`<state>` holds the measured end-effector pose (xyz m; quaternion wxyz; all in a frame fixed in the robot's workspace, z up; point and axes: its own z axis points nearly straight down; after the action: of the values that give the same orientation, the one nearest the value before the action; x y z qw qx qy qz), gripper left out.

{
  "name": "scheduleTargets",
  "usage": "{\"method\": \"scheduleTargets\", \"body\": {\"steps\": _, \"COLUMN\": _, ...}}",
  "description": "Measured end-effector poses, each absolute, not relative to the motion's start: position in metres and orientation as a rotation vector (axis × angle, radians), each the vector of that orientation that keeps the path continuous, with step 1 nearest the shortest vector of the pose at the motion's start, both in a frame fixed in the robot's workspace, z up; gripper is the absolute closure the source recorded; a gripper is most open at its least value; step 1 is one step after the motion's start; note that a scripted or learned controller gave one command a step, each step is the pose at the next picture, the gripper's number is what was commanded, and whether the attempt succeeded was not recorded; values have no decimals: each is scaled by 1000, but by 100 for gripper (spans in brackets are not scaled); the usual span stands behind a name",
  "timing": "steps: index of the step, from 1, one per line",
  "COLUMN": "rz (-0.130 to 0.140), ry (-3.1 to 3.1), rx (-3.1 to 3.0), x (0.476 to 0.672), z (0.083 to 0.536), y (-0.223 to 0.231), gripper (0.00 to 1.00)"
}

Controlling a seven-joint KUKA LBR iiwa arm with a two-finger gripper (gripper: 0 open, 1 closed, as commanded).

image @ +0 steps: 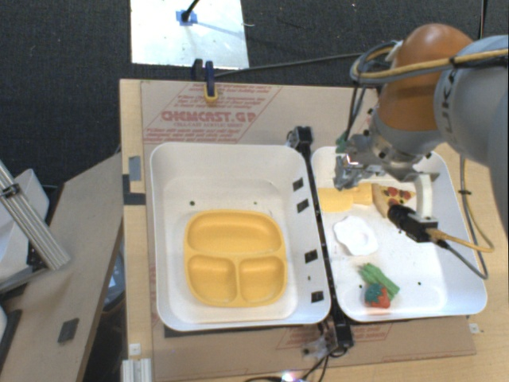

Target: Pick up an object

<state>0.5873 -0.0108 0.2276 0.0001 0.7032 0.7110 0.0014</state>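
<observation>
Gripper (347,173) low over the right bin (445,293), above a yellow slab (343,199); if it is spread or pressed together, I cannot tell.
The desk (159,126) is brown board on dark carpet (64,54); left bin (171,181) holds a yellow tray (235,257).

The arm (445,78) is running off the right edge and covering the right bin's (469,293) far wall, while its gripper (347,175) is overlapping the yellow slab (338,200), its fingers too blurred to read.
</observation>
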Motion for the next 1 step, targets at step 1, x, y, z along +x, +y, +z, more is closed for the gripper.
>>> {"method": "scheduleTargets", "body": {"steps": 1, "rz": 3, "ry": 2232, "rx": 2210, "x": 598, "z": 217, "y": 38, "gripper": 100}}
